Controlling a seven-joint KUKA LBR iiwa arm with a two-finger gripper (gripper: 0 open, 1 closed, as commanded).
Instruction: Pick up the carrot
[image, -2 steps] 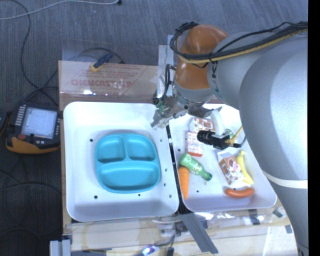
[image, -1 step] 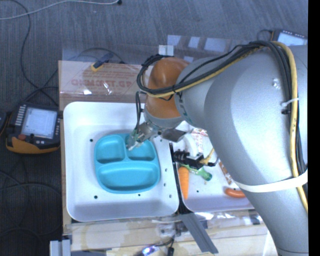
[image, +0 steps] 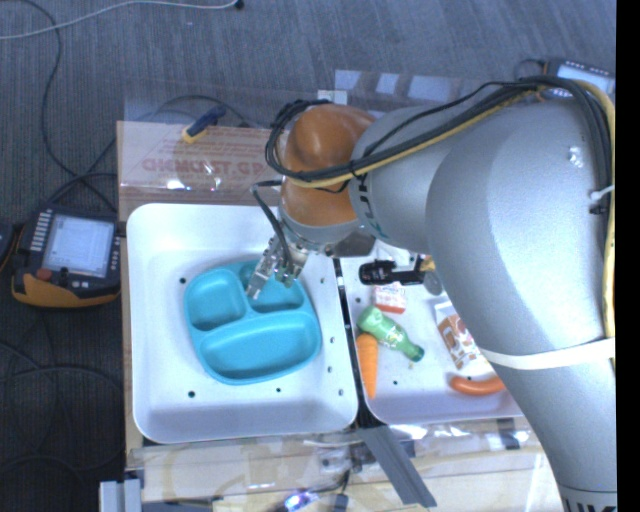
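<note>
Grey carpet under bench; two white bins side by side. Carrot (image: 367, 364) lies in right bin (image: 420, 405) along its left wall, long axis running near edge to far edge, far end beside green bottle (image: 391, 335). Gripper (image: 272, 272) hangs over left bin (image: 160, 300), above far compartments of blue divided tray (image: 250, 325), well apart from carrot. Finger spacing: cannot tell; nothing visibly held.

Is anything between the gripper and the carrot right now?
Yes: the gripper hangs over the blue tray in the left bin, and the bins' adjoining walls lie between it and the carrot.
</note>
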